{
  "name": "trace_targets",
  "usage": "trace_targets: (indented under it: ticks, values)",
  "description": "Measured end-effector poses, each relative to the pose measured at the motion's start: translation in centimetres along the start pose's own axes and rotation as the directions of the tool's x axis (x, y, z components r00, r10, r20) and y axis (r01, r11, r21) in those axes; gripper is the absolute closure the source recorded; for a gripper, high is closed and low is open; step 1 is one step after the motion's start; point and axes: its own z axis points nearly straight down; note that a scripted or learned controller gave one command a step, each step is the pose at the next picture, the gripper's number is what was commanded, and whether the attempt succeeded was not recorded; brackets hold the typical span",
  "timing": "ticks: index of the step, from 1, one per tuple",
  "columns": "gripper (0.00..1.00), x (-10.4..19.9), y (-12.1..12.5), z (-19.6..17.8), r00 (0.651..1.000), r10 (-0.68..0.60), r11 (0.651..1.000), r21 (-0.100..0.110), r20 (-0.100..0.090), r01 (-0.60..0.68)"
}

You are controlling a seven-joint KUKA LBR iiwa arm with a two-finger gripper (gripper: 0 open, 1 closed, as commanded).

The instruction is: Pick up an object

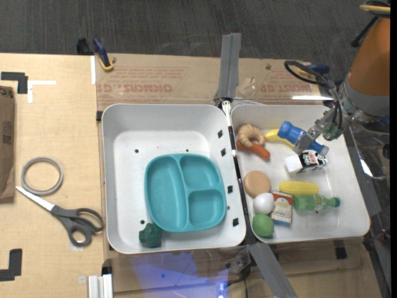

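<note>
The right bin (pixel 353 225) holds several objects: a blue cylinder (pixel 293 133), a yellow banana (pixel 275 135), a tan pretzel-like piece (pixel 250 135), an orange carrot (pixel 261 151), a white block (pixel 293 164), a small black-and-white toy (pixel 312 159), a tan bun (pixel 256 182), a white egg (pixel 264 202), a green lime (pixel 263 226), a small carton (pixel 282 207), yellow corn (pixel 298 187) and a green bottle (pixel 314 202). My gripper (pixel 325 131) hangs over the bin's upper right, just right of the blue cylinder and above the toy. Nothing is visibly held.
The left bin (pixel 118 135) carries a teal divided plate (pixel 185 191) and a dark green lump (pixel 150 235) at its front corner. On the bench to the left lie scissors (pixel 68 215) and a tape roll (pixel 41 174). A grey post (pixel 230 67) stands behind the bins.
</note>
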Motion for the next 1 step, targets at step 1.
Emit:
trace_targets:
  ticks: [1]
  values:
    - [1.00,3.74,-6.12,-0.59,0.883,0.470,0.883,0.004,-0.002,-0.470]
